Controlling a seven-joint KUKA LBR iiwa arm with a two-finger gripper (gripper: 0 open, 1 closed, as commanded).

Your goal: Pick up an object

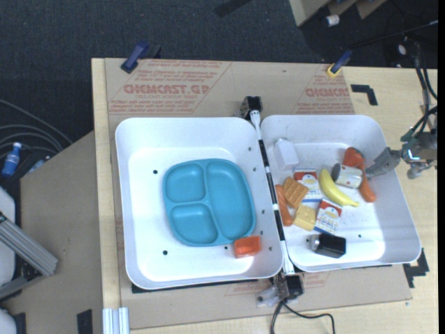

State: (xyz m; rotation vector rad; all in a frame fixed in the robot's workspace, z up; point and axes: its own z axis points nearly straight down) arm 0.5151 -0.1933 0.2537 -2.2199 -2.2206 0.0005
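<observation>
Pick not yet done: nothing visibly lifted, every item lies on a bin floor.

Claw (389, 160) at the right rim of the right bin (400, 207), coming in from the right edge. A grey finger-like part points left-down toward the pile. Whether it is spread or pinched: cannot tell, the shape is too small and blurred. Nothing seen between fingers.

Right bin contents:
- orange piece (354, 158) nearest the claw, just left of it, near the rim
- can (348, 175), grey, just below that piece, touching or nearly so
- banana (335, 189) slanting left of the can
- carrot (368, 193), small and reddish, just below the claw tip
- crackers (295, 193) and small packets toward the bin's middle-left
- white block (285, 152) at upper left
- black item (329, 245) near the front wall

Left bin (139, 145): blue tray (208, 202) with three compartments, orange block (247, 246) just off its lower right corner, touching or just beside it.

Judgement: likeliest target is the orange piece or the can, both close by the claw. Left to do: descend, close on one item, lift clear. Risk: items crowd each other there, so a close may nudge neighbours or catch two
</observation>
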